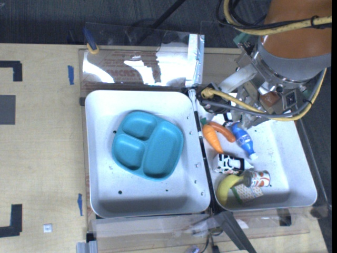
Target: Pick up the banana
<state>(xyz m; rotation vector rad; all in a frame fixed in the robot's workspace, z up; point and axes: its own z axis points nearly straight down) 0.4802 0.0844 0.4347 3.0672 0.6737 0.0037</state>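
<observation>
Near the right bin's [295, 194] front edge lies the banana [225, 186]; whether the fingers are parted cannot be told.

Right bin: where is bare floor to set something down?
In the right bin, bare floor lies along its right wall, beside the small can. The left side is crowded: carrot, blue bottle, black-and-white toy, banana.

The scene is bright and evenly lit from above. Strong glare lies on the clear plastic sheet [142, 62] behind the left bin [100, 157]. Soft shadows fall inside both white bins near their front walls. The orange arm [300, 15] looks slightly blurred; the rest is fairly sharp.
</observation>
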